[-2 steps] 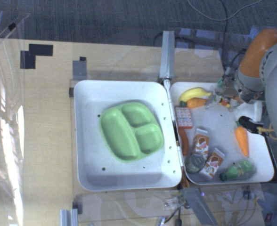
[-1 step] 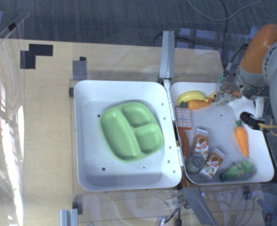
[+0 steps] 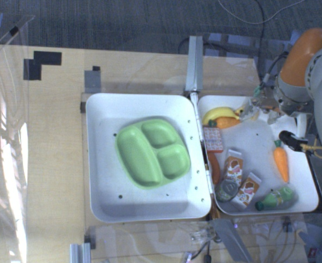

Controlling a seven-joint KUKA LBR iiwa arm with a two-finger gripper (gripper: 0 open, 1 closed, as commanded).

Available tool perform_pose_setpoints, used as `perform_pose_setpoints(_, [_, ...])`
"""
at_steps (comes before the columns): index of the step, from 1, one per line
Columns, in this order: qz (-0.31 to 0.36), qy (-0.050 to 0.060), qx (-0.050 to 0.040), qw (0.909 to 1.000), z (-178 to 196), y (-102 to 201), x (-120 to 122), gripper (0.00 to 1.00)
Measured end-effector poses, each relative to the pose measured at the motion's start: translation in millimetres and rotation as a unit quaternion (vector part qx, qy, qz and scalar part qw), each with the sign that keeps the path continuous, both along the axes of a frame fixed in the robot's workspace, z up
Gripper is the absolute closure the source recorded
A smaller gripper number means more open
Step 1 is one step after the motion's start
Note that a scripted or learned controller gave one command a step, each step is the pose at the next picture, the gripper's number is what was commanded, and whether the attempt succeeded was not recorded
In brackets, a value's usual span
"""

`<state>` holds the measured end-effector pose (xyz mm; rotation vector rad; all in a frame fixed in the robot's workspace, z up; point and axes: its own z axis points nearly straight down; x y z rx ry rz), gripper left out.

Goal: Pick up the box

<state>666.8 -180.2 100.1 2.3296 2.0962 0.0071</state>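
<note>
A: Hovering over the far right corner of the right bin (image 3: 313,201), the gripper (image 3: 265,104) sits beside the banana (image 3: 220,113); whether it is apart or together I cannot tell, and nothing shows in its grasp.

B: Where's the box from there?

A: Two small cartons lie nearer the camera than the gripper and a little left of it: one box (image 3: 234,167) mid-bin, a second box (image 3: 248,189) just beyond it toward the near wall, touching a round tin (image 3: 226,190).

B: Why so cluttered?

A: My guess: a jumbled pile to test picking. The carrot (image 3: 281,163) lies below the gripper, a green bottle (image 3: 276,198) farther still. Well left of the gripper, a green divided tray (image 3: 153,152) rests in the left bin (image 3: 103,199) on the counter (image 3: 46,147), likely as the drop spot.
</note>
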Motion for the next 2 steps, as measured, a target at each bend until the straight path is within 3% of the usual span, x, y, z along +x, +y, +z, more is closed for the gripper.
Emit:
perform_pose_setpoints(1, [-0.051, 0.001, 0.0014, 0.9987, 37, 23, -35, 0.0])
perform_pose_setpoints(2, [-0.148, -0.001, 0.0026, 0.989, -12, 43, -117, 0.0])
